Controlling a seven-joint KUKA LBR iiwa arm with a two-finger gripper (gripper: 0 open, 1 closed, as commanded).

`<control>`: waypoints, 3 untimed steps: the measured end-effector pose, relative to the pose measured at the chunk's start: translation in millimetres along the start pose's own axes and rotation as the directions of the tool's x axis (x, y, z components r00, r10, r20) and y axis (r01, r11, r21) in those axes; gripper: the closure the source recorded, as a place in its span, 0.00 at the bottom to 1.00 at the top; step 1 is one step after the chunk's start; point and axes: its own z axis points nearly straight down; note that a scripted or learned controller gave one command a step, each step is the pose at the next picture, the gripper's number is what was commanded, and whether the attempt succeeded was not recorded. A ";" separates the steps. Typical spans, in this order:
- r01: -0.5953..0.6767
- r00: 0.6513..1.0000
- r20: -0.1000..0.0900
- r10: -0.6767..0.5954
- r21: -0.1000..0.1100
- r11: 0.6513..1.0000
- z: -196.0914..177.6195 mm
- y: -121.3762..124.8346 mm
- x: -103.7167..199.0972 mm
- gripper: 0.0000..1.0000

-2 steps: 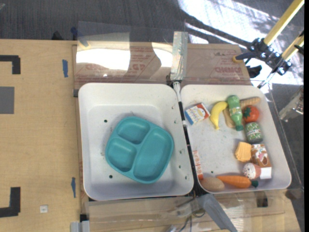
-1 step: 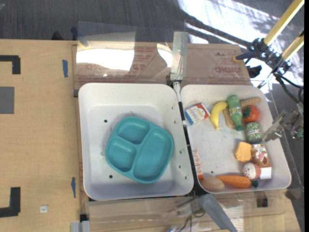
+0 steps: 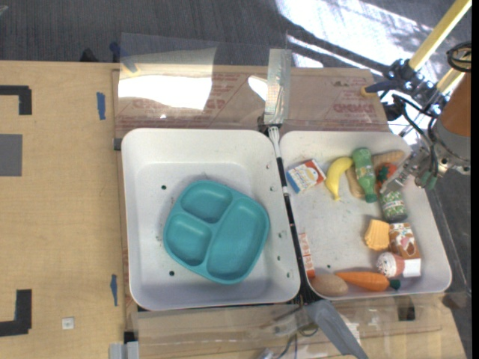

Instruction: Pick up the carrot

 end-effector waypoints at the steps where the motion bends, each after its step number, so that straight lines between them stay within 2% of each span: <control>1: 0.109 0.994 0.016 -0.109 -0.005 0.994 -99.9 22.8 -27.3 1.00; 2: 0.138 0.990 0.000 -0.138 0.001 0.990 -45.9 9.6 -12.3 1.00; 3: 0.141 0.990 0.014 -0.140 -0.003 0.990 -61.4 12.2 -14.7 1.00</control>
